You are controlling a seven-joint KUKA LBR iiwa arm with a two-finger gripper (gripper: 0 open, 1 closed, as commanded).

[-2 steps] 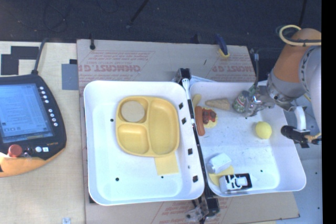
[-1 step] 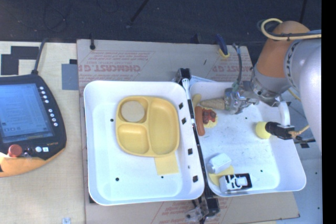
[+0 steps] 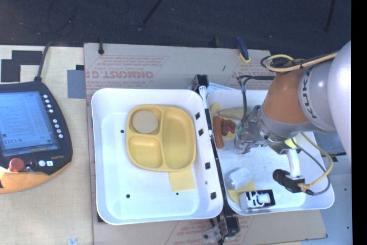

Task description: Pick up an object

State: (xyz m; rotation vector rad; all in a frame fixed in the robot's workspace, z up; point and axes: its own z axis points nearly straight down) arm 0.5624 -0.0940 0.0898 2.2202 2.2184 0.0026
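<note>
My gripper (image 3: 246,140) hangs low over the right bin (image 3: 324,195), in its upper middle. Just left of it lies a toy hot dog (image 3: 219,130), a red sausage beside a pale bun (image 3: 230,114). Toward the bin's front sit a white block (image 3: 239,175), a yellow piece (image 3: 245,187) and a black card with white marks (image 3: 261,198). Nothing shows between the gripper's tips; the wrist hides the floor under it.
The left bin (image 3: 109,181) holds a yellow divided plate (image 3: 163,137) with a tan disc (image 3: 144,121) in one compartment and a flat yellow square (image 3: 182,181) at its front edge. A teach pendant (image 3: 31,129) lies left of the bins.
</note>
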